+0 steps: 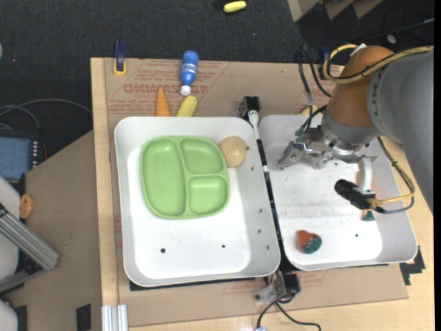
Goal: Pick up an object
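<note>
In the right shallow white bin (393,243), a small orange-and-teal rounded toy (308,241) lies near the front edge — well apart from the gripper. Farther back in that bin, the grey metal two-finger gripper (301,154) hangs low over its rear-left part; whether it is released or clenched cannot be told. Left of that bin, the other white bin (138,254) holds a green three-compartment plastic plate (185,176), a tan ball (233,150) touching its rear-right corner.

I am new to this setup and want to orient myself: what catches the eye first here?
The green divided plate in the left bin stands out most, with a beige ball at its upper right corner. The grey arm with its orange band hangs over the right bin.
</note>
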Robot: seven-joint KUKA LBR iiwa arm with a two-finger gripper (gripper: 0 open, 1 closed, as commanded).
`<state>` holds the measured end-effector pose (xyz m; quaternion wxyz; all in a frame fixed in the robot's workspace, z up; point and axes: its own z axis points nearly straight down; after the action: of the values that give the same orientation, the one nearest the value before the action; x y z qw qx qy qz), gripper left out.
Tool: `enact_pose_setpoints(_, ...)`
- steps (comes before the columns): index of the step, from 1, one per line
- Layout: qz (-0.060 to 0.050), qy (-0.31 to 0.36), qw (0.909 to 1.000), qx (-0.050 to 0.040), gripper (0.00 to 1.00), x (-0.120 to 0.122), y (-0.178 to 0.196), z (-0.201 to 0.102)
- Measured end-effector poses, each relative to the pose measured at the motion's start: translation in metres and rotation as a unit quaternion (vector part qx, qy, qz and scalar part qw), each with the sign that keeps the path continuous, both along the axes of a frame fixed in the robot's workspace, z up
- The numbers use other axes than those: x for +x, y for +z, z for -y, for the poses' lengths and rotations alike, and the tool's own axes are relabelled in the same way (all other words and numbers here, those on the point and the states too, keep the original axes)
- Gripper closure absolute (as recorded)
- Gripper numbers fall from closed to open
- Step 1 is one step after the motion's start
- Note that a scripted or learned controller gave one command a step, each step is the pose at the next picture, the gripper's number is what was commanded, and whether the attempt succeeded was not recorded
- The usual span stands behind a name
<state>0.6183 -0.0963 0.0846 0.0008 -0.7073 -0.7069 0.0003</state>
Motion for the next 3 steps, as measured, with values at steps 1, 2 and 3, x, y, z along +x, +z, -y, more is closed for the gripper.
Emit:
enact_pose_setpoints(1,-0.004,-0.002,1.0,0.0008,0.0,-0.087,-0.001,0.012)
enact_pose_setpoints(2,0.003,0.001,1.0,-0.0013,0.0,-0.034,0.0,0.014)
enact_pose_setpoints(3,0.003,0.002,1.0,-0.0008,0.0,-0.023,0.028,-0.005)
